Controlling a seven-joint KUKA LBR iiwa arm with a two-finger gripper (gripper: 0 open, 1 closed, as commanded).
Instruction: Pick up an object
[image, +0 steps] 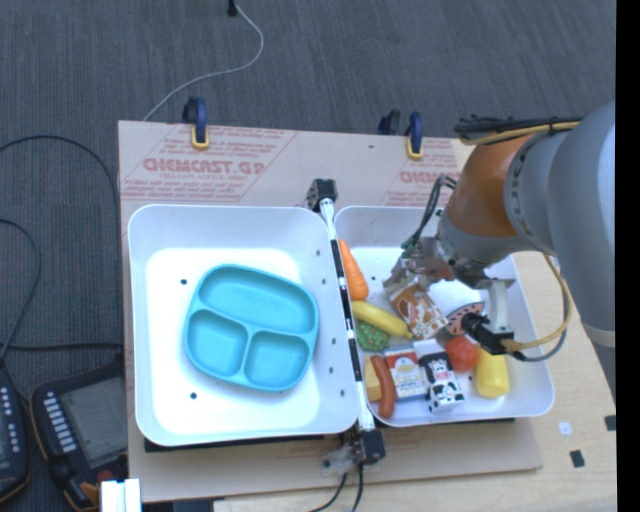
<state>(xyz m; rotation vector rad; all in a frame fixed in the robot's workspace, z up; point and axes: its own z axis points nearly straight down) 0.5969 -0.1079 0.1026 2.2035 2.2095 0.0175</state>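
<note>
Camera view: two white bins sit side by side on the counter (200, 165). Left bin (150, 300) carries one blue divided plate (250, 327), lying flat near its middle, with bare white floor all round it out to the walls. Right bin (535, 385) is crowded: toy food packed along the shared wall and the near edge. Orange carrot (353, 277) lies against the dividing rim; yellow banana (378, 318) just beside it; green piece (372, 338) under that. A sausage (383, 384), a small red-and-white carton (406, 376) and a black-and-white cow-patterned carton (442, 380) sit along the near wall, with a red tomato (462, 353) and a yellow piece (492, 374) toward the right corner. Little free floor remains there, mostly at the far side.

Arm enters from the right; gripper (420, 275) hangs low over the right bin's centre, directly above a brown snack packet (420, 312) and seemingly touching it. Fingers: cannot tell whether spread or closed.
</note>
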